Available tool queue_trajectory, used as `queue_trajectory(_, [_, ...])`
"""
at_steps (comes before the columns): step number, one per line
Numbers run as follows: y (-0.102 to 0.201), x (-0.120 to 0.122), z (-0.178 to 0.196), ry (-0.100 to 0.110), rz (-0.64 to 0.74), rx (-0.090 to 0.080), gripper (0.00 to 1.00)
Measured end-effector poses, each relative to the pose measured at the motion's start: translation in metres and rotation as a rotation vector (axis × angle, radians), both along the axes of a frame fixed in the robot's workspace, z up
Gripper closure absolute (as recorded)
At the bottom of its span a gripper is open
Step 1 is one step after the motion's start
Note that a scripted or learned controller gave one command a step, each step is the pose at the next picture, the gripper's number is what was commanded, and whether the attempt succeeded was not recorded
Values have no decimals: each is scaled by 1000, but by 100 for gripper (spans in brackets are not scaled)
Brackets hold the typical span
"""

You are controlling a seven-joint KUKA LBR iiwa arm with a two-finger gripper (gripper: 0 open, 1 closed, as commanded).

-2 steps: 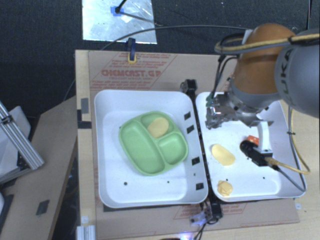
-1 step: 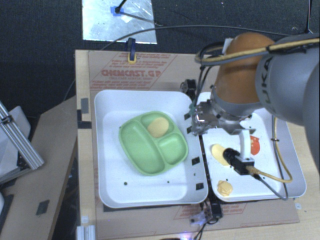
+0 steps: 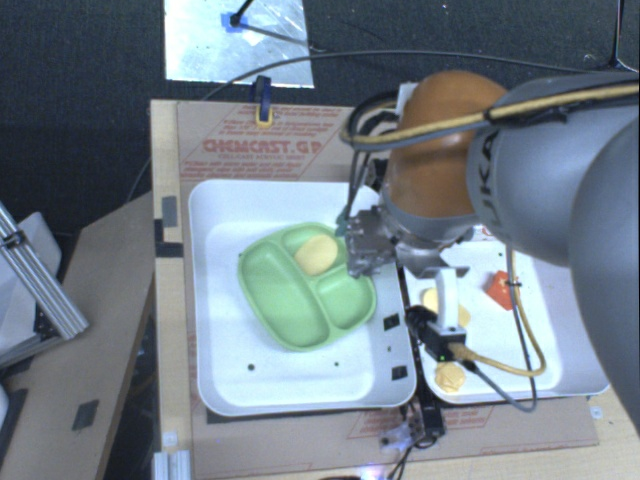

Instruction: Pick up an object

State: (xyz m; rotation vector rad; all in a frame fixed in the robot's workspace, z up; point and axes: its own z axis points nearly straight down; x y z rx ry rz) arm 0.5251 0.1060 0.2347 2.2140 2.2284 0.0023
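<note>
Grey arm (image 3: 560,168) is looming across the frame's right, its pincer (image 3: 360,248) hanging just right of a yellow object (image 3: 318,255) lying in the green tray (image 3: 290,308), mid-frame; pincer's state I cannot tell.

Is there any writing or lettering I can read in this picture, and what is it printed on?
"CHEMCAST GP" in red, on the brown board under the bins.
Smaller red print on the same board, above that word and along its lower edge: too small to read.
Dark letters on the grey arm, partly visible: cannot be made out.
Nothing readable on the green tray, the left bin or the right bin.
</note>
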Motion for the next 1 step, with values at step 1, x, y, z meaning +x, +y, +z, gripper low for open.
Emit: queue_trajectory(1, [-1, 0, 0, 0, -3, 0, 0])
